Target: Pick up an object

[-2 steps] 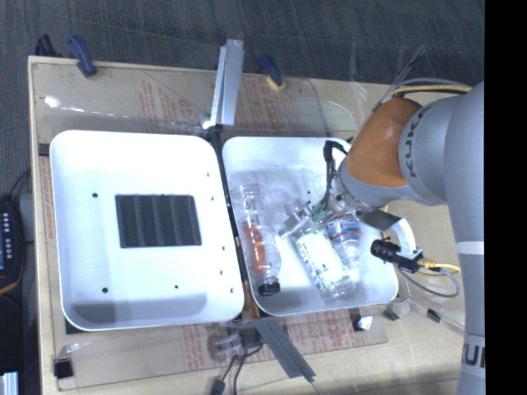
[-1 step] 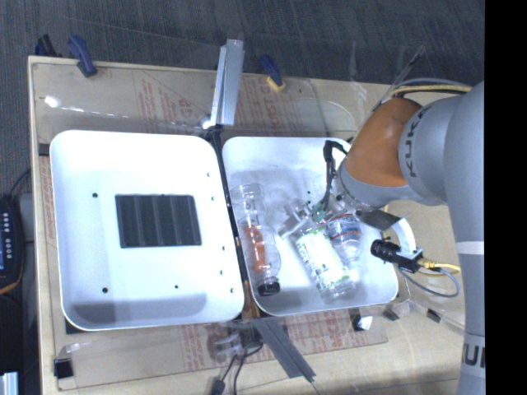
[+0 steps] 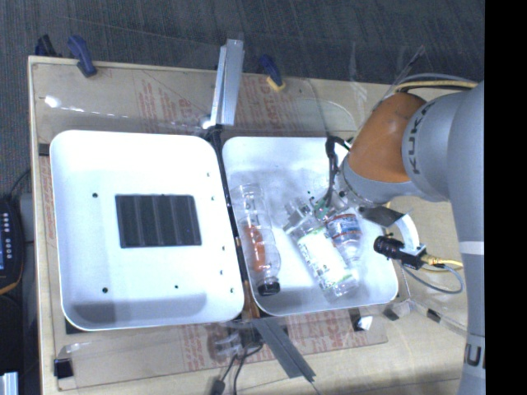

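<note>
Three bottles [image 3: 257,241], it seems, lie in the right bin [image 3: 272,159].

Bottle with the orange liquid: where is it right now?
In the right bin, along its left wall, the bottle lies lengthwise with its dark cap toward the near edge, left of the other clear bottles.

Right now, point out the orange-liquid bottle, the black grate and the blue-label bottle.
orange-liquid bottle [image 3: 258,243]: camera view, mid-body.
black grate [image 3: 158,220]: camera view, centre of its slats.
blue-label bottle [image 3: 346,230]: camera view, on the label.
</note>
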`<state>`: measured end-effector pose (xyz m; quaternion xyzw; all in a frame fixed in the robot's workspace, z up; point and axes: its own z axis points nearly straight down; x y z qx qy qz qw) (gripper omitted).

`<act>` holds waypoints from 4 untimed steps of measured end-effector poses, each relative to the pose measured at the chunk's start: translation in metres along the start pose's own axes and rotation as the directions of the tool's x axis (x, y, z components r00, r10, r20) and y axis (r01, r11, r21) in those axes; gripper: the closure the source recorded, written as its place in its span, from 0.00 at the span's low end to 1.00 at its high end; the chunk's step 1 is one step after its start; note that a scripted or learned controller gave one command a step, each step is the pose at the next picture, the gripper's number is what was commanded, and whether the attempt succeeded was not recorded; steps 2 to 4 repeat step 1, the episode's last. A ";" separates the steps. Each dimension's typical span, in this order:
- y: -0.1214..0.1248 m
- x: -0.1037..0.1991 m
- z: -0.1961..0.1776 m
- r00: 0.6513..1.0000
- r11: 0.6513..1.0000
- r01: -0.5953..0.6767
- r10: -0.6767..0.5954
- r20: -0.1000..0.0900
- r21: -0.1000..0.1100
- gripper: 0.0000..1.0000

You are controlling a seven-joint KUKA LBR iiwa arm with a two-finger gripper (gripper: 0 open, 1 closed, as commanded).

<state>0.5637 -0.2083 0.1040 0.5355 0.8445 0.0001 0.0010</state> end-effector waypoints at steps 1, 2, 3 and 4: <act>0.059 0.016 -0.095 0.999 0.999 -0.050 0.050 -0.001 0.001 1.00; 0.059 0.016 -0.095 0.999 0.999 -0.050 0.050 -0.001 0.001 1.00; 0.059 0.016 -0.095 0.999 0.999 -0.050 0.050 -0.001 0.001 1.00; 0.059 0.016 -0.095 0.999 0.999 -0.050 0.050 -0.001 0.001 1.00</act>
